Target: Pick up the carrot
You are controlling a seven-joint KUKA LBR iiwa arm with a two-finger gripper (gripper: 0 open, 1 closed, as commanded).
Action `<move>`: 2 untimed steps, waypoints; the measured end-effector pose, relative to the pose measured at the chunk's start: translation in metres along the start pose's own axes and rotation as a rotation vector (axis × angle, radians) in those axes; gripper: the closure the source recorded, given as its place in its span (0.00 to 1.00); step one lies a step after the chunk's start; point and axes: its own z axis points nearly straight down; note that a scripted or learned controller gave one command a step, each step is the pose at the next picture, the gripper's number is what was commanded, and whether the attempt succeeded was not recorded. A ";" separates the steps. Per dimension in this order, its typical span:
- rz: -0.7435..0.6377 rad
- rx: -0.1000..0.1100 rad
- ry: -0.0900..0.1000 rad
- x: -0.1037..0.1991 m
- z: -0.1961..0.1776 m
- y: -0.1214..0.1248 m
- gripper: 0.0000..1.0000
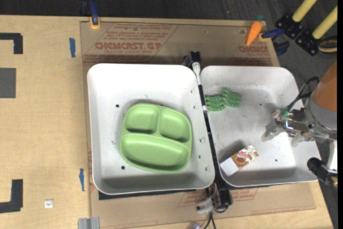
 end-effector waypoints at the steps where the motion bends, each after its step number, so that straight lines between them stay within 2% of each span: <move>1: 0.000 -0.002 -0.001 0.000 -0.010 0.001 1.00; 2: -0.149 -0.018 -0.007 0.065 0.040 -0.012 1.00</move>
